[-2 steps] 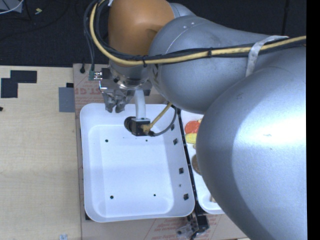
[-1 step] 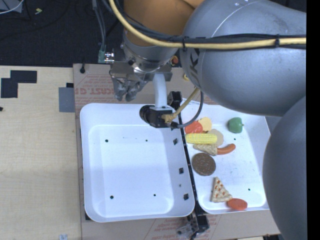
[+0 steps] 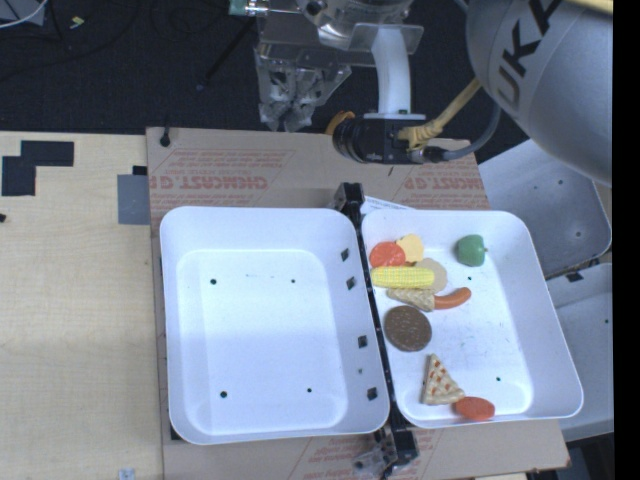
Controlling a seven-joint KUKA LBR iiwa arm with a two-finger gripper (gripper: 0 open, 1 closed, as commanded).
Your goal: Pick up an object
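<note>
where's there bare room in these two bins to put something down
The left bin has bare floor from wall to wall. In the right bin, the strip between the green toy and the red piece is free. Its left side is crowded: corn, brown disc, wedge.

The arm (image 3: 560, 58) fills the upper right of the frame as a rounded grey casing with large dark letters "UK". At top centre its tool (image 3: 290, 98) is silvery metal. Beside it a white post meets a black ring, with a tan cable looping past.
</note>
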